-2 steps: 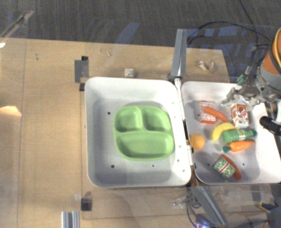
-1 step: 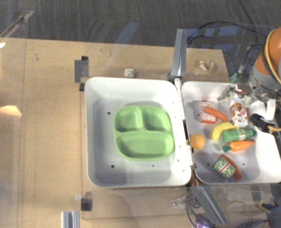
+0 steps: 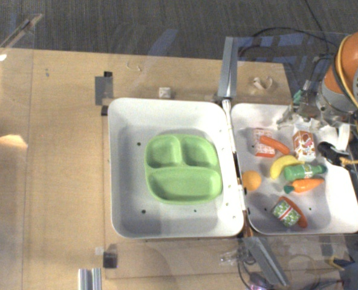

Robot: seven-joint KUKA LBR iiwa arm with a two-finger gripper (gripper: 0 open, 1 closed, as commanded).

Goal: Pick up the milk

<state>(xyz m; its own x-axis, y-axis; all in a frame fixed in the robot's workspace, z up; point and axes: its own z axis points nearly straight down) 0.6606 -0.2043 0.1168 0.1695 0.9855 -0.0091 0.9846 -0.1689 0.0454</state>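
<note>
The milk point(image 3: 304, 145) is a small white carton with red print. It lies in the right bin point(image 3: 342, 219), near the far right side. My gripper point(image 3: 304, 121) hangs just beyond the carton's far end, at the bin's back edge. Its silvery fingers point(image 3: 288, 117) are spread open with nothing between them. The carton rests on the bin floor, apart from the fingers. The grey arm with its orange band point(image 3: 353, 53) comes in from the upper right.
Close to the milk lie a yellow banana point(image 3: 283, 165), a green bottle point(image 3: 303, 171), two carrots point(image 3: 274, 144) point(image 3: 306, 185), an orange point(image 3: 251, 180) and a red-green packet point(image 3: 288, 212). The left bin point(image 3: 124, 162) holds a green divided plate point(image 3: 182, 167).
</note>
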